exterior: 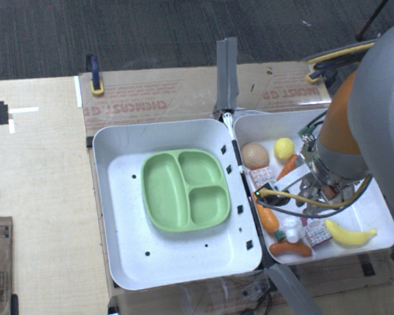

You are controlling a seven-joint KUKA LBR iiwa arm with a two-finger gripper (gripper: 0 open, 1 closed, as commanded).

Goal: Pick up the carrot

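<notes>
Carrot [288, 166]: lies beside lemon [284, 147], just left of the wrist.
Fingers: hidden; we cannot tell their state.
Approach: we straddle the carrot's width, clear of the lemon.

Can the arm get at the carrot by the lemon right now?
Probably yes. The carrot lies in the right bin beside the lemon, its upper side bare, and the arm hangs right next to it.

Even overhead light, soft shadows, mild glare on white bins [113, 215]; slightly soft focus throughout.
</notes>
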